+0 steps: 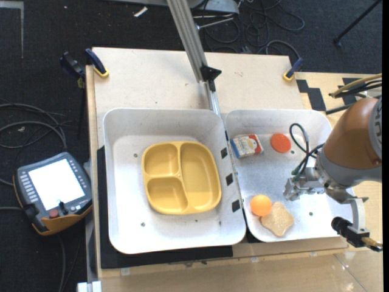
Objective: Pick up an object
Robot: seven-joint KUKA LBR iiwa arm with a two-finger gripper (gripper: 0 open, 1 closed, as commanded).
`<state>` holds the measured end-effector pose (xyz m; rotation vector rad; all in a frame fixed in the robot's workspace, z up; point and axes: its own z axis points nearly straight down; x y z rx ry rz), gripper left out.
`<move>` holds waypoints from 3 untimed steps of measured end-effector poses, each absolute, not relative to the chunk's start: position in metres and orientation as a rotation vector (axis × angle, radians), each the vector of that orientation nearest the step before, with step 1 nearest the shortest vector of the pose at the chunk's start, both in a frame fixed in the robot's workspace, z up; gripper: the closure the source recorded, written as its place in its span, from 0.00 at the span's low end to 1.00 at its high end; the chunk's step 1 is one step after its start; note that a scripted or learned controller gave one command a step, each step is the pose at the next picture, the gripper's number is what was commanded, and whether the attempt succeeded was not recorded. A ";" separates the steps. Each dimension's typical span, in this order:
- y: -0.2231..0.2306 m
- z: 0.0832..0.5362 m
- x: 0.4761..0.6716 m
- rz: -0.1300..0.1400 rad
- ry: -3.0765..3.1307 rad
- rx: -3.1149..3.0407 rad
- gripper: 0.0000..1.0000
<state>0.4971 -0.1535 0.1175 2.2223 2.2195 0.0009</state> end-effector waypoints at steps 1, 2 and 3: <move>-0.162 0.164 0.498 0.003 2.217 2.219 1.00; -0.163 0.214 0.500 0.004 2.221 2.214 1.00; -0.102 0.223 0.510 0.005 2.231 2.211 1.00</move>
